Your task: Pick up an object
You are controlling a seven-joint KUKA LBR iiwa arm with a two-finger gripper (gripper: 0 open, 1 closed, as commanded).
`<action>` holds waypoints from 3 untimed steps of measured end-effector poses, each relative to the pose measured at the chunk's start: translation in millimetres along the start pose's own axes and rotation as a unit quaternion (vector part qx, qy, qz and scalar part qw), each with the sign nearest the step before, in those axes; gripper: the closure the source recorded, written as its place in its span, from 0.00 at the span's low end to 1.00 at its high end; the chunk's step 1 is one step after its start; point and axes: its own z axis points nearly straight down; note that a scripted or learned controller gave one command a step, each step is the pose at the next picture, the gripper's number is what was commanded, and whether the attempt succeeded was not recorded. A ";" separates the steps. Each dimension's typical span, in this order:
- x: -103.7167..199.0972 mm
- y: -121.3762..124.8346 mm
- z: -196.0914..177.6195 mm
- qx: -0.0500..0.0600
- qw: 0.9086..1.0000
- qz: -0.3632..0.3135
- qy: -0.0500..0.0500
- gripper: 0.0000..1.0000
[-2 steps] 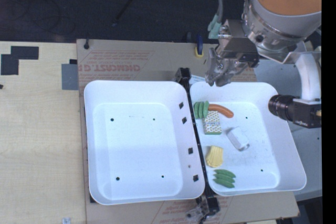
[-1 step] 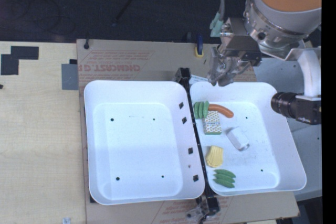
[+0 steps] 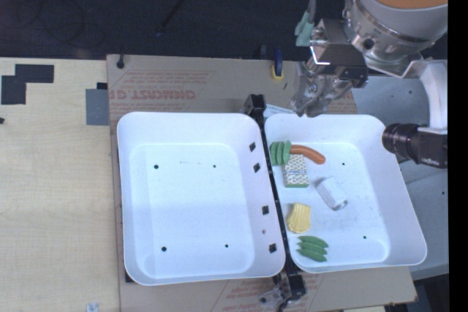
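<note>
From the overhead camera, my tool (image 3: 316,100) hangs above the far rim of the right bin (image 3: 395,179), below my orange-banded wrist, and nothing sits between its tips; whether they are spread or pressed together I cannot tell, since they blur into one dark shape.

Two white bins lie side by side on the tabletop (image 3: 51,186). The left bin (image 3: 139,157) shows only its bare floor.

In the right bin I count six objects, all gathered toward its left side. One ribbed green piece (image 3: 280,153) touches one orange sausage-shaped piece (image 3: 308,153). Just below them lies one white-and-green checkered block (image 3: 296,172). One white cylinder (image 3: 331,193) lies tilted toward the middle. One pale yellow ridged piece (image 3: 298,218) sits nearer, and one green pea pod (image 3: 313,248) lies nearest the front rim.
</note>
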 end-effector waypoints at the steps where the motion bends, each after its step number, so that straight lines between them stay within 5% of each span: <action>1: 0.5 0.3 -9.3 0.002 1.000 -0.003 0.000 1.00; 3: 1.6 0.8 -27.5 0.007 1.000 -0.009 -0.001 1.00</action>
